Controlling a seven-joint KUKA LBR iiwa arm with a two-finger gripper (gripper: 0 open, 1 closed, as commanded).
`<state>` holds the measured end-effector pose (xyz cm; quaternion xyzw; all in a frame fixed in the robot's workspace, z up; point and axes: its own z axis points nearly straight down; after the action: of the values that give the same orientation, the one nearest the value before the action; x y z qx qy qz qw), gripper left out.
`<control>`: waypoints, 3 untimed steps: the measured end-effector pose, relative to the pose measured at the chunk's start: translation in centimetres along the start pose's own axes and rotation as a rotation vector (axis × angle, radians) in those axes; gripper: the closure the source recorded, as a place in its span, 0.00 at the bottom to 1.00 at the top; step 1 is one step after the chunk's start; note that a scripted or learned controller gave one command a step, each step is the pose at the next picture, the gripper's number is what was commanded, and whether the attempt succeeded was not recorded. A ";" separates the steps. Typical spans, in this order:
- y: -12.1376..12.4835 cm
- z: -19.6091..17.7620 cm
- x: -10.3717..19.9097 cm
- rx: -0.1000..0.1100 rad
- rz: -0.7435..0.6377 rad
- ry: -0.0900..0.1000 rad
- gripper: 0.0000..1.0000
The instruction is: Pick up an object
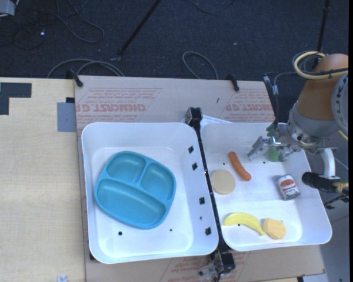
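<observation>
1. Look in the right bin (317, 231). Nearest you is a yellow banana (242, 221) with a pale corn piece (275, 229) just to its right.
2. A bit farther sit a tan round cookie (223, 181), an orange hot dog (240, 166) and a small can (288, 187).
3. At the far right, the gripper (274, 148) is pinching a small green thing (274, 154).
4. In the left bin (106, 135) you see a blue plate (135, 188).

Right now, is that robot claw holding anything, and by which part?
Cannot be told. The gripper sits over a small green object in the right bin, but any grasp is too small to see.
</observation>
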<state>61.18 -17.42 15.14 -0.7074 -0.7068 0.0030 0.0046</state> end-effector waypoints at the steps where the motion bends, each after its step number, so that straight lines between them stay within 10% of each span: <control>1: 0.1 5.9 -0.9 -0.002 0.000 0.000 0.00; 2: 0.1 6.5 -0.8 -0.005 0.000 -0.001 0.00; 3: 0.1 5.5 -0.9 -0.005 0.000 -0.002 1.00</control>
<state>61.27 -18.31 9.63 -0.7075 -0.7067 0.0020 0.0019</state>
